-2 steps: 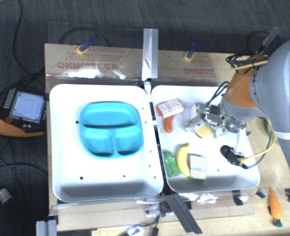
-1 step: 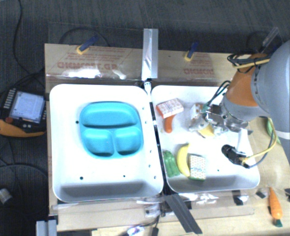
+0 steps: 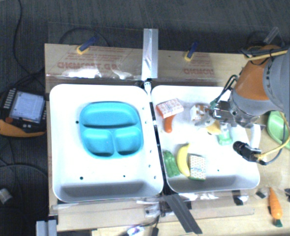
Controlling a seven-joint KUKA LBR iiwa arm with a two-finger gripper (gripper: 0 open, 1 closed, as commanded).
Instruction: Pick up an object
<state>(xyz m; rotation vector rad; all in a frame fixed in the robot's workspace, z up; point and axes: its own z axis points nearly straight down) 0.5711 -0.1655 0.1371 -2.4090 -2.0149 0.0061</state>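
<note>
The table [image 3: 100, 63] carries two shallow white bins side by side. The left bin [image 3: 66, 171] holds a blue divided tray [image 3: 111, 129], lying flat near its middle. The right bin [image 3: 233, 181] holds the loose items. Over its right side comes the grey arm [image 3: 268, 90] with its orange band, reaching in from the right. Its tool [image 3: 222, 122] hangs low over the upper right part of that bin, among a small cluster of things: a brownish-white object [image 3: 200, 113] just to its left, something yellow [image 3: 213, 129] below that, and a pale green piece [image 3: 225, 137] right under the tool. I cannot tell how wide the tool stands or whether anything sits in it. Toward the bin's left wall, a red-and-white packet [image 3: 170, 106] lies over an orange carrot-like piece [image 3: 168, 125]. Lower down, a banana [image 3: 183, 160] lies between a green vegetable [image 3: 171, 163] and a small patterned box [image 3: 198, 166], all close together. Outside the bins, a handheld pendant [image 3: 19, 112] with a screen rests on the floor at left.
</note>
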